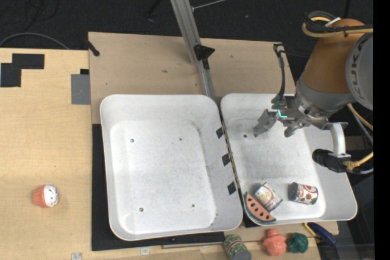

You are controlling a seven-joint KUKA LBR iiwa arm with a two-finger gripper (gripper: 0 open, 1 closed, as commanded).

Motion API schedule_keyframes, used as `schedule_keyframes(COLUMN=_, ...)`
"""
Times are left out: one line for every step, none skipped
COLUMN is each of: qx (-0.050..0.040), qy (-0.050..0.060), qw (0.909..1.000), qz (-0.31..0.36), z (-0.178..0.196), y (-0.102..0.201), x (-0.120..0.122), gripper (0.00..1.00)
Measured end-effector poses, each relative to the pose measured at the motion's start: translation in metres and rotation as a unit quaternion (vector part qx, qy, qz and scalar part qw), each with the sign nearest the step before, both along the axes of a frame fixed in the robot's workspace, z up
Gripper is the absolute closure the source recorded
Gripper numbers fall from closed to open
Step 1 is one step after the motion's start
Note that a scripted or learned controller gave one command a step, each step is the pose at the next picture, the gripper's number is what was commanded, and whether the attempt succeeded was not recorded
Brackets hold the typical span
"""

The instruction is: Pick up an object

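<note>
There are two white bins (159, 108) (341, 207). The right one has two little cans (266, 196) (303, 193) and one watermelon slice (258, 210) (a toy one).

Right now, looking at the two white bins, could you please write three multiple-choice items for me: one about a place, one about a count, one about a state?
1. Where does the watermelon slice toy lie?
A. far left corner of the left bin
B. near left corner of the right bin
C. on the wooden bench

2. How many cans lie in the right bin?
A. two
B. four
C. none

3. What is the gripper doing?
A. gripping a can
B. resting on the bench
C. hanging over the right bin's far part, nothing between its fingers

Answers: 1 B, the slice sits against that bin's near left rim. 2 A, one can beside the slice, another can to its right. 3 C, the fingers are spread with only bin floor beneath.
</note>
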State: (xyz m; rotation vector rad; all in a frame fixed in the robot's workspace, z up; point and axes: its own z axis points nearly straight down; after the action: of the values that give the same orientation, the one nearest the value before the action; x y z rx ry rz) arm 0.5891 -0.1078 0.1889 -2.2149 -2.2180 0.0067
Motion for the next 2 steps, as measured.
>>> schedule_keyframes(qx=-0.0005, qy=-0.003, qw=1.0000, qz=-0.001, z=0.002, y=-0.001, x=0.001, gripper=0.00)
schedule_keyframes(qx=-0.0001, qy=0.001, qw=1.0000, qz=-0.001, z=-0.062, y=0.001, x=0.003, gripper=0.00)
